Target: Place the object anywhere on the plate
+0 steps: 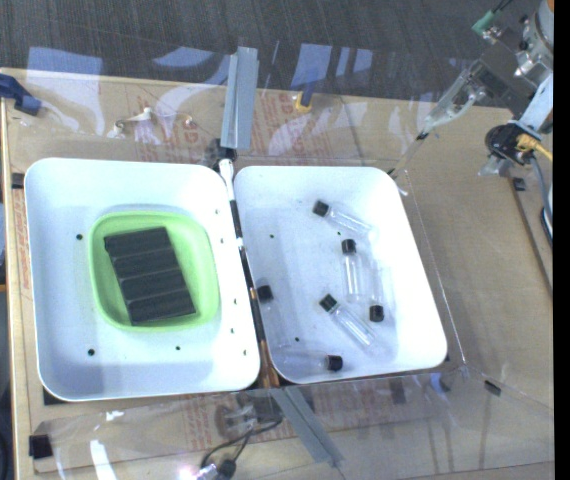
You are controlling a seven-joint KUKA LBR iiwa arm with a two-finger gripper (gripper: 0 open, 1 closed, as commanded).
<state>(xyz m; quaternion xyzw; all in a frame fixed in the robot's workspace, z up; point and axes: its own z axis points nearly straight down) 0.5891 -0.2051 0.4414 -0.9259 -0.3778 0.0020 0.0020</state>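
Note:
A green square plate (105, 238) sits in the left white bin (55, 348). A black ridged rectangular block (148, 274) lies flat on the middle of the plate, tilted slightly. My arm (531, 60) is pulled back at the top right corner, beyond the right bin and well away from the plate. Its gripper end is cut off by the frame edge and nothing shows in it.
The right white bin (415, 338) holds several clear tubes with black caps, such as one (349, 264) near its middle, plus loose black caps (334, 363). A grey metal bar (237, 96) stands behind the seam between the bins. Clear plastic sheeting surrounds the bench.

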